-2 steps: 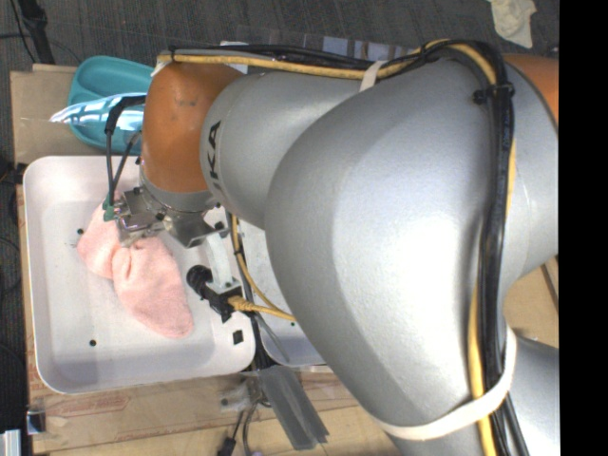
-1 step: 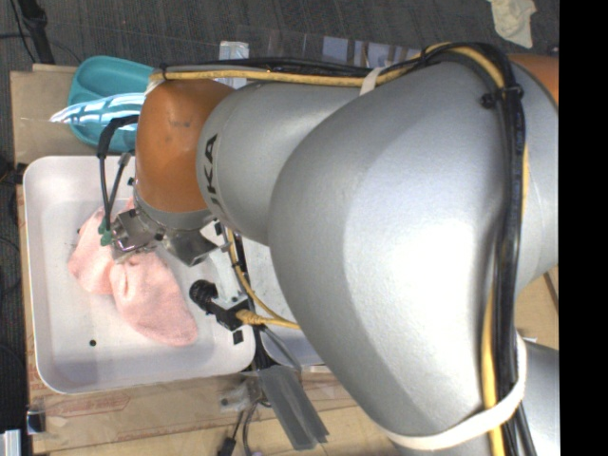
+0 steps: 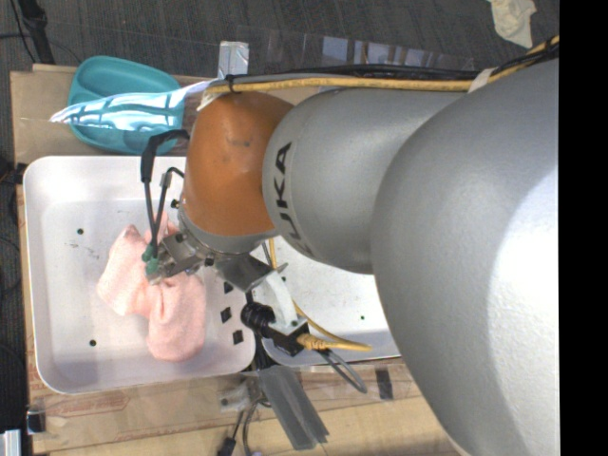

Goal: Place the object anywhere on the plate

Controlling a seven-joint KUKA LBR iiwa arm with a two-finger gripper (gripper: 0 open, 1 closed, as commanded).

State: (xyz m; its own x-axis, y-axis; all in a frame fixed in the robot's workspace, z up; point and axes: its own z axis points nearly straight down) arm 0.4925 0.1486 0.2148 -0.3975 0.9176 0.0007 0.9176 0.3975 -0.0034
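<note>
Hand [image 3: 163, 259] over pink cloth [image 3: 157, 297]; arm [image 3: 399, 169] lettered "KA".

Even, fairly bright overhead light washes the left white bin [image 3: 57, 255] nearly flat, with soft shadow under the arm [image 3: 399, 188]. The arm's grey shell shows mild sheen; detail is slightly soft overall.

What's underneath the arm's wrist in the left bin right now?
A pink cloth lies crumpled on the floor of the left bin, partly under the orange band and wrist. The wrist covers the cloth's right edge and the bin floor beyond it.
</note>
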